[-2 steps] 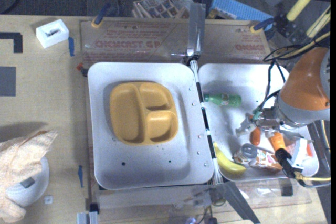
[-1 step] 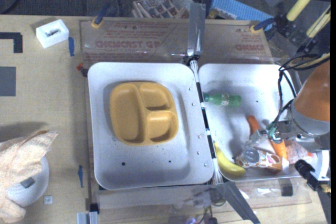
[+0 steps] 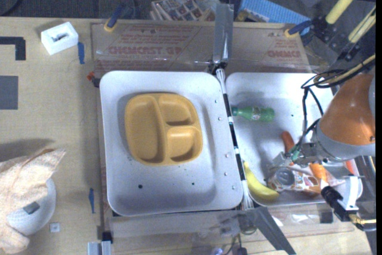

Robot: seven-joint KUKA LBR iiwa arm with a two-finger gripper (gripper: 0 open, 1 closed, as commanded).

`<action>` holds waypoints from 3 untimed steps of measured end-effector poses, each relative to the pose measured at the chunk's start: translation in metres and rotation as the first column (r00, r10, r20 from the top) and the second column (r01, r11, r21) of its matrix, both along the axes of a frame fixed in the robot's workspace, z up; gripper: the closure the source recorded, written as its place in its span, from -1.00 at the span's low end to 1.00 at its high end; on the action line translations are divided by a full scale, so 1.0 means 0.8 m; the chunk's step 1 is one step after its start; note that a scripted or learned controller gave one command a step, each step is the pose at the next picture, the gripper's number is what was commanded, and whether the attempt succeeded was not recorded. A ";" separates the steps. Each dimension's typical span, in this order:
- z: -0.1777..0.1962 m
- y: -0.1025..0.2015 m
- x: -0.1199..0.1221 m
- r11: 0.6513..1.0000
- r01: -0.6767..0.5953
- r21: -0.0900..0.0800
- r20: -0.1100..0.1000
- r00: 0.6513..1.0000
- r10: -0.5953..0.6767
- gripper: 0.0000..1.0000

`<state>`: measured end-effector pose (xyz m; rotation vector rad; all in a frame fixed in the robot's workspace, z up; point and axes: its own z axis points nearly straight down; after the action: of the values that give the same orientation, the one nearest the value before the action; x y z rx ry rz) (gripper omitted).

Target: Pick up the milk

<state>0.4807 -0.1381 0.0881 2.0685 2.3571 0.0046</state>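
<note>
At far left on the bench lie one white box and one crumpled cloth. Left bin: one yellow divided tray, nothing else. Right bin: one green bottle lying with its long axis left to right at the far side; one banana against the near-left wall; one orange carrot-like piece; and, at the near side, a crumpled orange-and-white pack, judged to be the milk, though its print is too blurred to confirm. The pack's long axis runs left to right. The hand sits just above and touching the clutter, with the pack immediately to its near side; whether it is released or clenched cannot be told. One arm, entering from the right.
</note>
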 end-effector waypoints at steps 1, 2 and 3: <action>0.014 -0.001 0.002 1.000 0.003 -0.001 0.007 1.000 -0.003 1.00; 0.143 -0.068 -0.001 0.983 0.184 0.000 -0.005 0.983 -0.184 1.00; 0.156 -0.042 0.018 0.992 0.128 -0.001 -0.003 0.992 -0.128 1.00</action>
<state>0.4952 -0.1718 0.2130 2.2164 2.2209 0.0007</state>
